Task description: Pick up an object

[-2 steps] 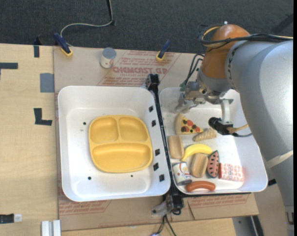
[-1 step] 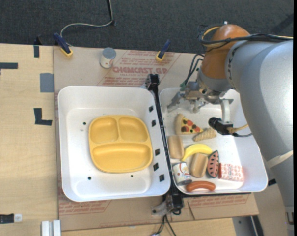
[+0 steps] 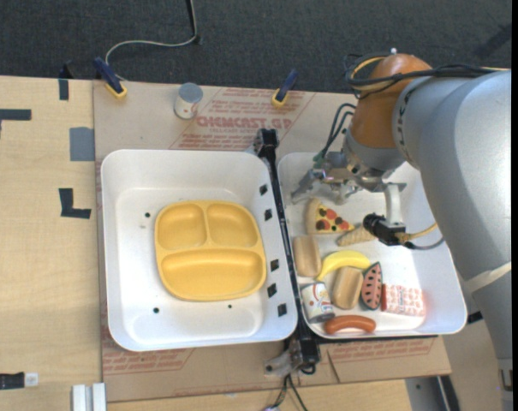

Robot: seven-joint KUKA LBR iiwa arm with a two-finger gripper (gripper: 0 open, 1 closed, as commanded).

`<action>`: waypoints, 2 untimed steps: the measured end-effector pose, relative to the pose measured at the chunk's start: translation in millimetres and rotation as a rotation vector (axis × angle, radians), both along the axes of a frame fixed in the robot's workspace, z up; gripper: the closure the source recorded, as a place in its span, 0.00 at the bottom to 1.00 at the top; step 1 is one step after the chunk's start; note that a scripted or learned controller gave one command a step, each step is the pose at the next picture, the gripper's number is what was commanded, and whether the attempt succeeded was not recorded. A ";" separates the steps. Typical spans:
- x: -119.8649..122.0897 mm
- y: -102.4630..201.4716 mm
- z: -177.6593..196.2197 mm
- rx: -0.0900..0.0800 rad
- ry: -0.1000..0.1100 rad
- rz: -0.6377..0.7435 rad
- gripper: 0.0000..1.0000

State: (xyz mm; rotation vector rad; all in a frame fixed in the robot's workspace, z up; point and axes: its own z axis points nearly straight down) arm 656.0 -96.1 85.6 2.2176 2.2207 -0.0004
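The gripper hangs over the right bin, its finger state impossible to tell (nothing visibly held). The pizza slice lies just below it, toward the yellow banana, long axis pointing away from the gripper.

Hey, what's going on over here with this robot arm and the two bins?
The grey arm reaches in over the right bin, which holds a pile of toy food: a pizza slice, a banana, a watermelon slice and a hot dog. Its gripper hovers near the bin's upper left, just above the pizza slice, with nothing visibly held. The left bin holds a yellow divided plate.
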 end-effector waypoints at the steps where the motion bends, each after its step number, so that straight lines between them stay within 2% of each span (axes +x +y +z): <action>1: 4.6 1.6 -0.2 0.002 0.001 -0.001 0.00; 2: -1.1 0.7 0.0 0.001 0.000 -0.001 0.00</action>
